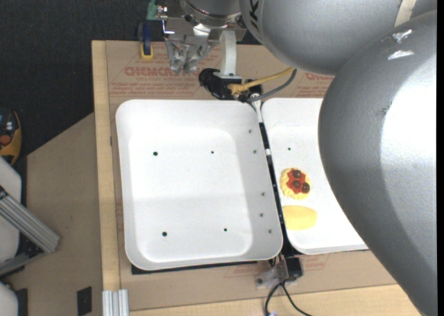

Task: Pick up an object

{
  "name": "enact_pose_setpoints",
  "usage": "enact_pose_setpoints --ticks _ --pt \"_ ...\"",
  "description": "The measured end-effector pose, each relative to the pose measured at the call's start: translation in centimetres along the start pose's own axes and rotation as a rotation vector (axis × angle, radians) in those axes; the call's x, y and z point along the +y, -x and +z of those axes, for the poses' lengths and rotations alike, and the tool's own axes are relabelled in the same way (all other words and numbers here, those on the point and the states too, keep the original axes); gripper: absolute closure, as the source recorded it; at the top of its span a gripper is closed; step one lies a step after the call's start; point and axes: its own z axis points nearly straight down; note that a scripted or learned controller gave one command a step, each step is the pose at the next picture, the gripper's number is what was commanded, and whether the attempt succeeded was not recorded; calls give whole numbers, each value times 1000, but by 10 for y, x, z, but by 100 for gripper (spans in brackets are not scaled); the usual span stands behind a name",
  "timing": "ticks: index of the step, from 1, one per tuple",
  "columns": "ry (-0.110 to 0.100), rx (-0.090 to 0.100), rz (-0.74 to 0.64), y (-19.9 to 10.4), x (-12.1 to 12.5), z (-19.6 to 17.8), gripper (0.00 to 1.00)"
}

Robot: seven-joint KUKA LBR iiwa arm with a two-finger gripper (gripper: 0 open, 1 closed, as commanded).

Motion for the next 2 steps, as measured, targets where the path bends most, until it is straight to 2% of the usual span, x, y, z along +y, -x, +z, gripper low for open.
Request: enact_pose_setpoints --ticks 1,2 --pt "0 -1 2 11 0 -51 100" --pt "-16 -5 0 0 -2 30 100"
